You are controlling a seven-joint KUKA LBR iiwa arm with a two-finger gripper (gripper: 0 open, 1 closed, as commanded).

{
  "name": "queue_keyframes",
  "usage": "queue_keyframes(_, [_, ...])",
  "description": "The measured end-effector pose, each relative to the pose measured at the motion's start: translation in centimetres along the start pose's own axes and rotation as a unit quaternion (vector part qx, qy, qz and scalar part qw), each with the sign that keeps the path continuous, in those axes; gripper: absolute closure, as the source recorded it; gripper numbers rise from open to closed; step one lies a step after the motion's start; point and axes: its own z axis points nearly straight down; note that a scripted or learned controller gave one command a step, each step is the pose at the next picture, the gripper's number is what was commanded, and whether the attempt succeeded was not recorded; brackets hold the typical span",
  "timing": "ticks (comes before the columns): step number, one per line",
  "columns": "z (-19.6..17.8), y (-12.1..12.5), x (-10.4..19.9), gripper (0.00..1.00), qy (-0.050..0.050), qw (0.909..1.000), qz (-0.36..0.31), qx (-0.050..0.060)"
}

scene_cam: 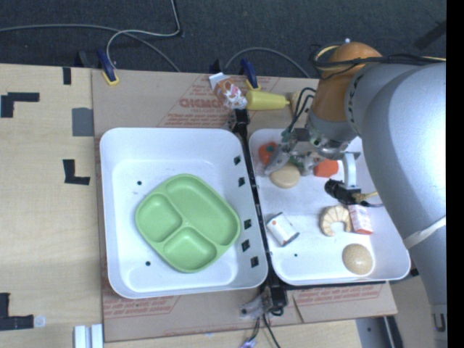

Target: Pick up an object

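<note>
The gripper [293, 151] is reaching down into the right bin's [312, 267] far left corner from the bent grey arm [406, 122], its grasp hidden from this angle, and a beige bun-shaped piece [285, 177] is lying just below its tip. Around it are sitting one red-orange piece [328, 168], one croissant [336, 220], one small red-and-white box [360, 220], one tan egg-shaped piece [357, 258] and one white packet [282, 229]. One green divided plate [188, 222] is lying in the left bin [119, 165].
</note>
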Motion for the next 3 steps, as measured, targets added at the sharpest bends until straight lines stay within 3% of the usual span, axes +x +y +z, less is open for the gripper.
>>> queue_keyframes(3, [0.02,-0.02,0.05,0.0,-0.001,1.0,0.0,0.0])
